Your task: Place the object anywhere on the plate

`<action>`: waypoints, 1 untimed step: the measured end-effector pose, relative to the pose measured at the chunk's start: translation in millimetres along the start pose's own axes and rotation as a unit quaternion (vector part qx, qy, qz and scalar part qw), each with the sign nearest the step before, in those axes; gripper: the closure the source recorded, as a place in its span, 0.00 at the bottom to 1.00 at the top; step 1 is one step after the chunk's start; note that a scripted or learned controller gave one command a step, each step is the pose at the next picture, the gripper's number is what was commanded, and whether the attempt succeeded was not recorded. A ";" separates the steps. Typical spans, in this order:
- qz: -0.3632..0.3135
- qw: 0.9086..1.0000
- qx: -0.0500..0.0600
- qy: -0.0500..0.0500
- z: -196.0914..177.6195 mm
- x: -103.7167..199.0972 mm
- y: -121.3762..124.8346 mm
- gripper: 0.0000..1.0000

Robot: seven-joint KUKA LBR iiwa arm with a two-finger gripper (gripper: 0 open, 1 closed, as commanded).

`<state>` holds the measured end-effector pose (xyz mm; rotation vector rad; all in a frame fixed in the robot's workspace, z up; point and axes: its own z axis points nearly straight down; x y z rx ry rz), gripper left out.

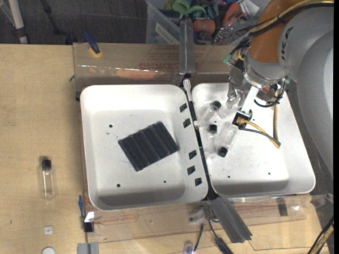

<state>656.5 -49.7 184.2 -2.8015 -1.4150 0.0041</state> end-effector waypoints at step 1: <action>-0.096 0.995 -0.002 0.001 -19.6 18.5 -0.9 1.00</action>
